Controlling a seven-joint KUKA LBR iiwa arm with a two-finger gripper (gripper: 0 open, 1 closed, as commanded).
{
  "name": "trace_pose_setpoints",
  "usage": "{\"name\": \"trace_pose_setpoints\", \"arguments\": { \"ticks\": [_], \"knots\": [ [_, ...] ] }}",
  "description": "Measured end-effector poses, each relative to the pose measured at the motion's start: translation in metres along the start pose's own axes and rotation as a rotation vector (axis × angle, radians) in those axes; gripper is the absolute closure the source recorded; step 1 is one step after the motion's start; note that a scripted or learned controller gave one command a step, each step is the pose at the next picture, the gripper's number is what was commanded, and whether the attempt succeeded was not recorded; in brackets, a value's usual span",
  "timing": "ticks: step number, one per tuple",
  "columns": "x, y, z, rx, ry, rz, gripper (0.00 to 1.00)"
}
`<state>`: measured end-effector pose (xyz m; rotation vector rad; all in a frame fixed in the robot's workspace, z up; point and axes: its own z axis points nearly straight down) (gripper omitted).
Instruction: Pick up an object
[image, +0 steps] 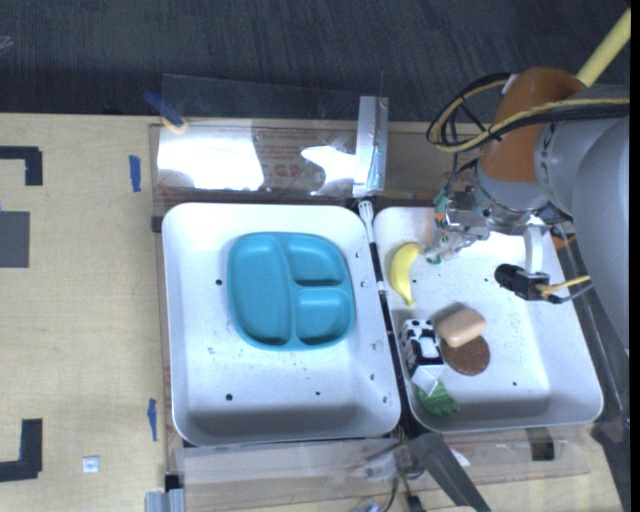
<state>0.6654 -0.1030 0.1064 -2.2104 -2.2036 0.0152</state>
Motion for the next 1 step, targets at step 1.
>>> {"name": "trace_pose_setpoints", "arguments": {
  "ticks": [1],
  "knots": [
    [0.0008,0.0012,0.0003,-0.006,0.000,0.000,0.00]
  ]
}}
